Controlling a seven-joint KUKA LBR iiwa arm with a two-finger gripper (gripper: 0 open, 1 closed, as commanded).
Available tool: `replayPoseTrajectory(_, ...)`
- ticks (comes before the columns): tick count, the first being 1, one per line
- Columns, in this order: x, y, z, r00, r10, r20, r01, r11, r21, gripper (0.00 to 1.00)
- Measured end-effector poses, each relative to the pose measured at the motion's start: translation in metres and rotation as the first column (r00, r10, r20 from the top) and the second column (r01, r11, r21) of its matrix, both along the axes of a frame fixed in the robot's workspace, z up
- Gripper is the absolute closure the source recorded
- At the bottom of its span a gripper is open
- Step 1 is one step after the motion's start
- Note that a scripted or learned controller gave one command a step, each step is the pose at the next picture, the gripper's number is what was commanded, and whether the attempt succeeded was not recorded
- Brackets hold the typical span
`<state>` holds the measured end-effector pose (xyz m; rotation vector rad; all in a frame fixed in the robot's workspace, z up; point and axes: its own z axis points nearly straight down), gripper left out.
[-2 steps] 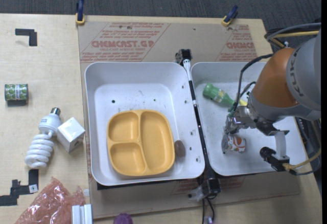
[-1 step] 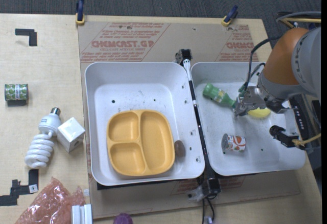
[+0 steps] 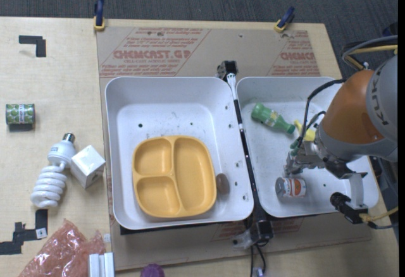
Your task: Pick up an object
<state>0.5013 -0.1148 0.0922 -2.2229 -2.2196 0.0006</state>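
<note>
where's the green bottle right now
The green bottle lies in the right bin, near its back left corner, up-left of the can.

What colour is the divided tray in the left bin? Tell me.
Yellow-orange divided tray, in the camera view.

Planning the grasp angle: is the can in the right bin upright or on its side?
On its side. The can lies on the right bin's floor, its length running left-right, below the gripper.
</note>
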Motion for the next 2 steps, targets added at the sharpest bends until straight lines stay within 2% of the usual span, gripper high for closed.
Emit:
replayPoseTrajectory(1,0.113,-0.004,0.001,1.0,0.004,0.001,-0.004,1.0,-0.001,0.0)
replayPoseTrajectory(2,0.037,0.022,0.0,1.0,0.0,0.0,0.0,1.0,0.0,0.0)
